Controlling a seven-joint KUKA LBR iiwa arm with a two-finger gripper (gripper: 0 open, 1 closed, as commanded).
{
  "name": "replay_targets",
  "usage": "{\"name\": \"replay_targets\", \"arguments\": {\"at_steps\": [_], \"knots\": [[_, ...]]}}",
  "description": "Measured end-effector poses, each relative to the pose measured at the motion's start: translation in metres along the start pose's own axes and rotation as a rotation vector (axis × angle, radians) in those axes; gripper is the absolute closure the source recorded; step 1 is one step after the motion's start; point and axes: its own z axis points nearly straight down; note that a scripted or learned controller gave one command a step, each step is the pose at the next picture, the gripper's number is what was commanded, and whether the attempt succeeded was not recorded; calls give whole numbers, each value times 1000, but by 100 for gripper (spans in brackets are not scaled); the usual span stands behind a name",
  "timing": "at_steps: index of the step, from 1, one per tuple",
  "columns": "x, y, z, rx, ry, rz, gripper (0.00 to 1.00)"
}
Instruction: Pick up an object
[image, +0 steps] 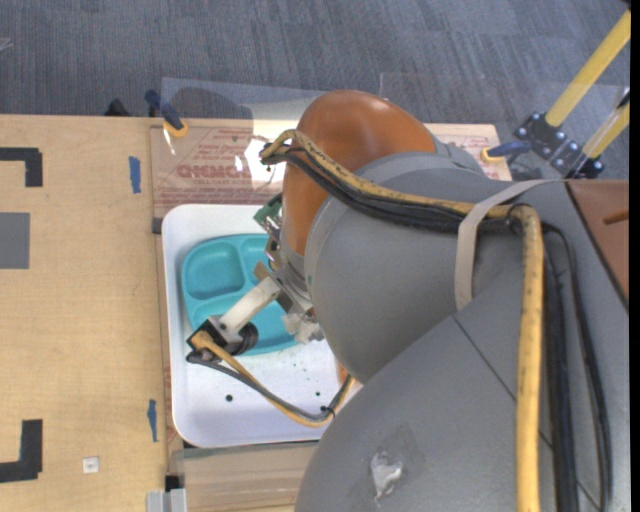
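Teal tray lies by the bin's left wall, partly beneath my gripper, whose state I cannot tell.

Bench (tan-topped) with a shallow white bin

A single camera is fixed above the bench and looks down at a slant. The bench's far edge and a strip of grey floor run along the top of the view. One white bin sits low in the middle. The arm enters from the right, much nearer the lens than the bench — its bulk covers most of the right half.
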Motion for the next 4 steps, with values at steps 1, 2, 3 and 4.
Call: {"name": "replay_targets", "arguments": {"at_steps": [1, 2, 3, 4], "knots": [[-1, 1, 99, -1, -1, 364, 100], [1, 0, 69, 0, 3, -234, 100], [1, 0, 65, 0, 3, 62, 100], [0, 1, 77, 0, 5, 366, 100]]}}
